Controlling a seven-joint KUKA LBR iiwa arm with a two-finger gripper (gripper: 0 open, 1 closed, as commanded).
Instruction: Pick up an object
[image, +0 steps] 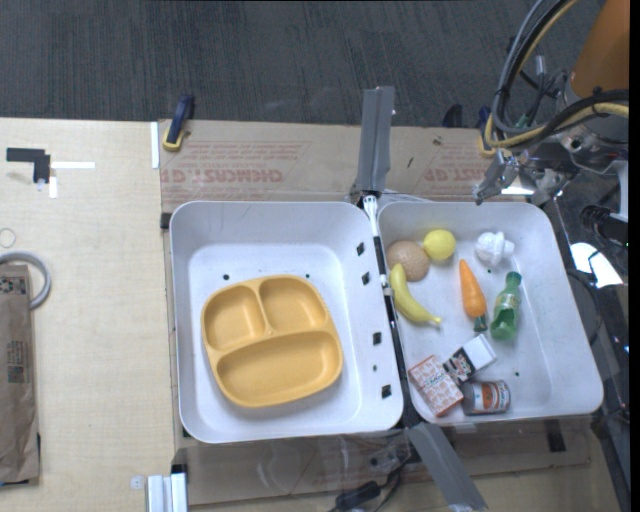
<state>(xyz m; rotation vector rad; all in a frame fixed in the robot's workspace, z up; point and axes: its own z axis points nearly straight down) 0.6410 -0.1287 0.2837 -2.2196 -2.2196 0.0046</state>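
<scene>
At the near edge of the right bin (585, 385) lie a small can (487, 398) on its side and, just left of it, a red-and-white carton (434, 385), with a small white-and-black packet (470, 357) touching the carton's far corner. Farther in, a green bottle (506, 307) lies tilted beside an orange carrot (471, 288), and a banana (408, 299) curves along the bin's left wall. Beyond the banana sits a brown round fruit (408, 259), touching a yellow lemon (438, 244) on its right; a white crumpled object (493, 247) rests near the far right corner.

The left bin (190, 330) holds a yellow divided plate (271, 340) with three compartments, lying flat toward the near left.

On the worktop (80, 260) to the left, a brown paper bag (16, 360) lies at the near edge, and a blue-and-yellow clip (180, 121) sits at the far edge of the cardboard (260, 160).

Farthest off, the gripper (497, 183) hangs above the right bin's far rim, well apart from every object; whether it is open or closed cannot be told from here, and it holds nothing visible
</scene>
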